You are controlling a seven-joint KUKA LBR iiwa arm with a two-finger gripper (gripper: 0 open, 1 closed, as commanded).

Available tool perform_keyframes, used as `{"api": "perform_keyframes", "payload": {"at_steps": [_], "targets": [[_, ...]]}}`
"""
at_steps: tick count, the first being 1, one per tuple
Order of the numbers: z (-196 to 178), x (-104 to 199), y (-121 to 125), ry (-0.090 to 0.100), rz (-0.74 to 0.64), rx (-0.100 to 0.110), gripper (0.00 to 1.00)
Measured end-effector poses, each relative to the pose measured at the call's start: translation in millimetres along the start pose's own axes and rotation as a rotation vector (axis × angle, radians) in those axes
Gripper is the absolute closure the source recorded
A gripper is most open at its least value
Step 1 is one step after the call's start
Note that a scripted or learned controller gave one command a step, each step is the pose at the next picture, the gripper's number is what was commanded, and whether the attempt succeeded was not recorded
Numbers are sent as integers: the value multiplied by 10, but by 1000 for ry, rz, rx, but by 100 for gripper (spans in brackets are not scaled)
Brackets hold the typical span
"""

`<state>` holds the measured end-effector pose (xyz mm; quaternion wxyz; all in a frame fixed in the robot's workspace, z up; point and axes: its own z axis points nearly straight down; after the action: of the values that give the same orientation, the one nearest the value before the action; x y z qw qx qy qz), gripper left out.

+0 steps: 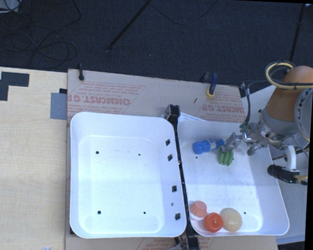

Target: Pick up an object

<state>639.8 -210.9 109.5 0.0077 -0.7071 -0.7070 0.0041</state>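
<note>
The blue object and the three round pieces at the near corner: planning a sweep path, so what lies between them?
Bare white floor of the right bin separates the blue object from the round pieces, as the camera view shows.

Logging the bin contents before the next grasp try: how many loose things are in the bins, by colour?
Blue: 1, blue object
Green: 1, green object
Pink: 1, pink object
Red: 1, red object
Cream: 1, cream object
Total: 5

green object (226, 157) lies beside blue object (201, 147) in right bin (268, 208).
</note>
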Motion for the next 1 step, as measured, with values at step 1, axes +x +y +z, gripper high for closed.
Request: {"api": "perform_keyframes", "payload": {"at_steps": [1], "targets": [[-1419, -29, 41, -10, -2, -30, 0]]}}
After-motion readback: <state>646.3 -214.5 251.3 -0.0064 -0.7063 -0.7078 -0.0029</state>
